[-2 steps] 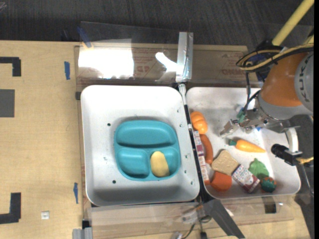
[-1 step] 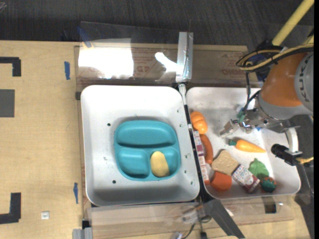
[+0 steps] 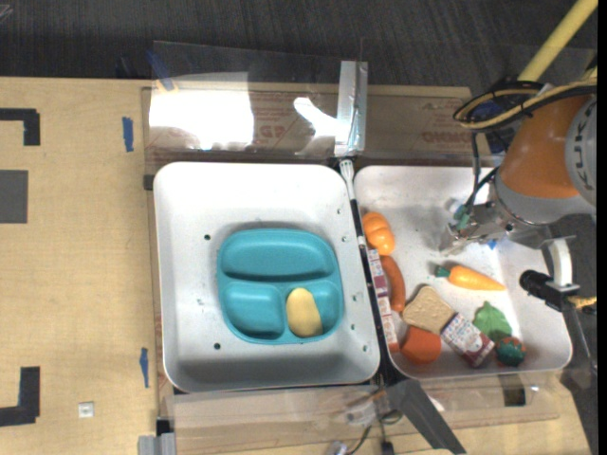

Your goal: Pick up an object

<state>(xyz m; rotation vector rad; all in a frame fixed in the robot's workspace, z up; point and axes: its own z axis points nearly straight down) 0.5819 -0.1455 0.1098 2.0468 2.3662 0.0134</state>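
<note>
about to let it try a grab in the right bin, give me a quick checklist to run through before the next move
1. Gripper over the right bin: ok, it sits at the bin's upper right.
2. Jaws open or shut: cannot tell, too small and blurred.
3. Anything already held: cannot tell.
4. Target near the gripper: ok, the carrot lies just below it, apart from the other items.
5. Crowding elsewhere: not ok, the cracker, tomato and small box are packed together at the bin's lower edge.
6. Left bin: ok, the teal tray holds a yellow piece, away from the arm.
</note>
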